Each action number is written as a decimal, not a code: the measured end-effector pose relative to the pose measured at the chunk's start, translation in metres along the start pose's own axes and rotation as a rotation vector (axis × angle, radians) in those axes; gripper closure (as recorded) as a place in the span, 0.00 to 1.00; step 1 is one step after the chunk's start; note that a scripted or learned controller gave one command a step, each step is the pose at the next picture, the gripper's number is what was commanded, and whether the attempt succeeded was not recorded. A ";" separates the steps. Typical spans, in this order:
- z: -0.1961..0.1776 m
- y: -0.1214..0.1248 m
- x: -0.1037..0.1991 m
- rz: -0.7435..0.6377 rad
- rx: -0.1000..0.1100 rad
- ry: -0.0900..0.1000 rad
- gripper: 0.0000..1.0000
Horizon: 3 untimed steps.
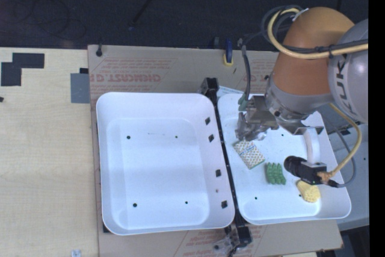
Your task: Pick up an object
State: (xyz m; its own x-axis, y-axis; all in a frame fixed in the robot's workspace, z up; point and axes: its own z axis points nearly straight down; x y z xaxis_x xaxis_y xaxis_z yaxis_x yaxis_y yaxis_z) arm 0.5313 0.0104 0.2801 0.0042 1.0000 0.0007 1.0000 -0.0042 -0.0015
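Far left: pale wooden table [42, 147], with a few dark flat patches [79, 87] stuck on it near the back. A brown cardboard sheet [150, 69] with red print lies under both bins.

Left bin [156, 153]: white, shallow, sits square on the cardboard. A dark strip [227, 159] runs along the seam where it meets its neighbour.

Right bin [264, 201]: all three loose things I see are in here. The hand [246, 128] hangs low over the bin's left half, close to the seam. From this slant I cannot tell how wide it stands, and I see nothing gripped in it. Just in front of it, below it in my view, lies a small patterned block [250, 154], white with a dotted face, turned at an angle on the bin floor. I cannot tell whether hand and block touch.

Right of the block, near but apart: a ridged green piece [275, 174]. Further right, by the front corner, a yellow piece [310, 193].

The arm [313, 57] comes in from the right, orange band above the wrist, over the bin's back edge.
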 end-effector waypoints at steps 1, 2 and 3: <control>-0.104 0.029 0.054 -0.011 -0.011 0.001 1.00; -0.057 -0.011 -0.046 0.007 0.007 -0.003 1.00; 0.031 -0.040 -0.077 0.000 0.011 0.000 1.00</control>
State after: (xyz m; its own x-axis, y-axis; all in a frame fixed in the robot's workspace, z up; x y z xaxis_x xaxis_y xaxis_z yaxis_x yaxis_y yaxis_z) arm 0.4908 -0.0659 0.2491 0.0047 1.0000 0.0003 0.9999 -0.0047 -0.0127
